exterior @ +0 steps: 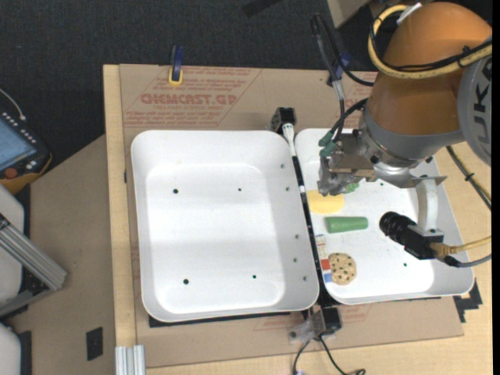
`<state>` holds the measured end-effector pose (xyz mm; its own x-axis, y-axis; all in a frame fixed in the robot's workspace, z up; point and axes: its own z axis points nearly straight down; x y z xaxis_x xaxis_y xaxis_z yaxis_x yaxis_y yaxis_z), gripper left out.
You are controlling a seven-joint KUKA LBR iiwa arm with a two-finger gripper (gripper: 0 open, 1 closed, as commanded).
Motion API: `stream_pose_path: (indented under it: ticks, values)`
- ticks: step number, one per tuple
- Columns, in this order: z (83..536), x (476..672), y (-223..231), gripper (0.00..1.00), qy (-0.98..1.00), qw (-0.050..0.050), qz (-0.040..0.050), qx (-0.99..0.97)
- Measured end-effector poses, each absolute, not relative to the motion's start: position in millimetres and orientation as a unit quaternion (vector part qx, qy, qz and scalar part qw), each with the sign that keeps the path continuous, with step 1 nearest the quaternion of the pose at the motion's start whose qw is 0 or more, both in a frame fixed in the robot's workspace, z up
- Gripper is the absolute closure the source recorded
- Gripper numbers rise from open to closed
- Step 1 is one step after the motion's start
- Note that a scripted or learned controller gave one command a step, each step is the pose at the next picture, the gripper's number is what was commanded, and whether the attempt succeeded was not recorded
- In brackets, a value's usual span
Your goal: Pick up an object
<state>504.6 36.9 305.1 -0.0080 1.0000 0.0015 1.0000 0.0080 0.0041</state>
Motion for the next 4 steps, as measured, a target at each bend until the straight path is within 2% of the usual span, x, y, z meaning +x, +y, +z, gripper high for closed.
stream_pose_path:
  ticks: [1, 3, 4]
  values:
    - [378.1, 479.4, 30.4, 1.00, 0.708, 0.003, 0.0037, 0.707]
    - [377.9, 479.4, 35.4, 1.00, 0.707, -0.001, -0.0007, 0.707]
    - [388.8, 480.0, 35.6, 1.00, 0.708, 0.001, 0.0004, 0.707]
